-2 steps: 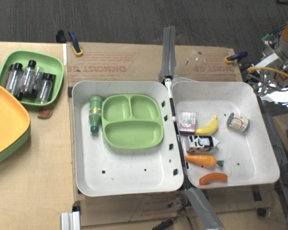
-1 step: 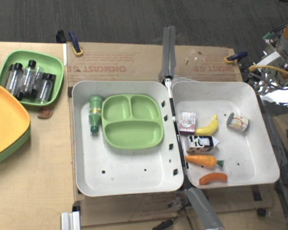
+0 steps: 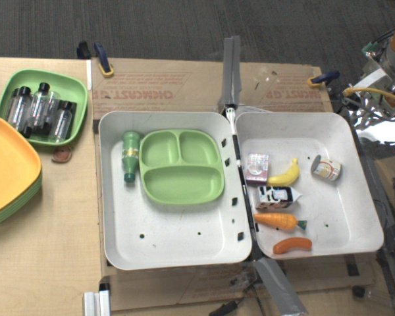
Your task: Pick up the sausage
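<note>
**A:** What sits farthest left?

**B:** A stack of smooth orange plastic plates (image 3: 10, 170). Just beside it is a rounded square green tray (image 3: 72, 87) holding several small clear bottles with dark caps (image 3: 39, 110).

**A:** And the left shallow white bin (image 3: 171, 242)?

**B:** It holds 2 things. A small green plastic bottle (image 3: 130, 155) lies along its left wall, touching or nearly touching a glossy green divided plate with 3 compartments (image 3: 182, 166).

**A:** The right shallow white bin (image 3: 345, 209)?

**B:** 6 things. A small pink box (image 3: 257, 168) is near the dividing wall, with a curved yellow banana (image 3: 285, 173) beside it and a short cylindrical can (image 3: 326, 170) lying on its side farther right. Below the box is a black-and-white carton (image 3: 275, 196), then a tapered orange carrot with a green tip (image 3: 276, 221).

**A:** Where is the sausage?

**B:** The smooth, slightly curved reddish-orange sausage (image 3: 292, 245) lies flat at the near edge of the right bin, just below the carrot, apart from it.
</note>
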Tool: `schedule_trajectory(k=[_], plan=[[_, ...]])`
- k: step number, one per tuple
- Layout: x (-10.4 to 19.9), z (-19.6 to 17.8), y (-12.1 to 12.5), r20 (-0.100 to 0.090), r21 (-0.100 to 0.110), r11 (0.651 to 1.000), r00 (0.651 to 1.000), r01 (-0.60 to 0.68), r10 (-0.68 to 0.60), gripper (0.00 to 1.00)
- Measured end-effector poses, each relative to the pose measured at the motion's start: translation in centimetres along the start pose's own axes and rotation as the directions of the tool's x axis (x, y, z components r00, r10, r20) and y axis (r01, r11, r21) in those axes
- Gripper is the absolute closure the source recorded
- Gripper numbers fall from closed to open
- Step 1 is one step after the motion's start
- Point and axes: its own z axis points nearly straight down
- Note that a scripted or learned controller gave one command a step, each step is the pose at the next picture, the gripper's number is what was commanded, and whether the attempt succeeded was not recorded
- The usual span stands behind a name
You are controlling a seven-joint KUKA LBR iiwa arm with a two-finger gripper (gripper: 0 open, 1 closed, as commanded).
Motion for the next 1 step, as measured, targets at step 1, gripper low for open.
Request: schedule_trajectory(k=[1], plan=[[0.03,-0.78,-0.06,0.003,0.001,1.000,1.000,0.005,-0.005,1.00]])
